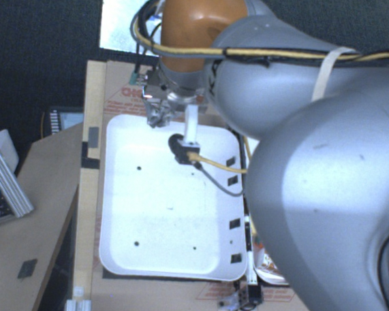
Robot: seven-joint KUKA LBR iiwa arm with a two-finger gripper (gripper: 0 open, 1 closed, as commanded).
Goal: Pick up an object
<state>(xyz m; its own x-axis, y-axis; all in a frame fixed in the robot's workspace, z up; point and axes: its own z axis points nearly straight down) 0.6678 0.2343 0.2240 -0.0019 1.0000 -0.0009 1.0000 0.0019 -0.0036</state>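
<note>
Jaws [158,118] hang over the shallow white plastic bin's [165,251] upper edge, probably searching for an object; their state is unclear.

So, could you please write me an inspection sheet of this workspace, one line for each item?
Surface: shallow white plastic bin on a cardboard-covered bench; a few small dark specks on its floor.
Job's things: nothing seen in this bin.
Clutter: nothing seen.
Grippers: two-finger metal gripper over the bin's far edge; finger state unclear.
Cables: yellow cable and thin black cable running from the gripper; yellow hose along the arm.
Surroundings: dark wall; aluminium frame rail at left.
</note>
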